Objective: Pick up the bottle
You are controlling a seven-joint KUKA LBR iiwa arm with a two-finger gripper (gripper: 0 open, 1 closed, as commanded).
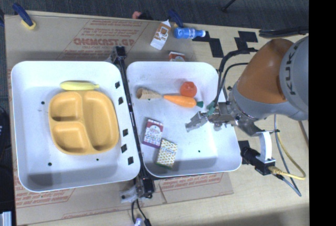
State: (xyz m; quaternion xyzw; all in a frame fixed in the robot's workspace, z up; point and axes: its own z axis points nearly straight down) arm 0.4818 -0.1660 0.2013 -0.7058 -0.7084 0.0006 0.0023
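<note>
Camera view, nearest the bottom of the frame: right bin (pixel 226 164) front wall, w/ a small green-patterned box (pixel 167 153) lying tilted just inside it, and a maroon-and-white packet (pixel 153 133) touching it on the upper left. Left bin (pixel 21 115) fills the left half of the frame; a yellow divided tray (pixel 83 120) sits in its middle, 3 compartments, and a banana (pixel 79 85) lies along the tray's upper edge. Gripper (pixel 193 123) is low over the right bin's right-centre, fingers pointing left; they look slightly parted w/ nothing between them. Arm comes in from the right edge, orange band (pixel 265 75) above the wrist. Just up-left of the gripper a carrot (pixel 179 100) lies across the bin floor, a red tomato (pixel 188 88) touching its upper side, and a beige piece (pixel 149 95) at its left end. Further up, outside both bins on the cardboard: small red-white item (pixel 176 55) by the right bin's top rim, a white carton (pixel 160 35) tilted, and beside it to the right the bottle (pixel 188 33), blue w/ a clear body, lying on its side at upper centre of the frame, well apart from the gripper
</note>
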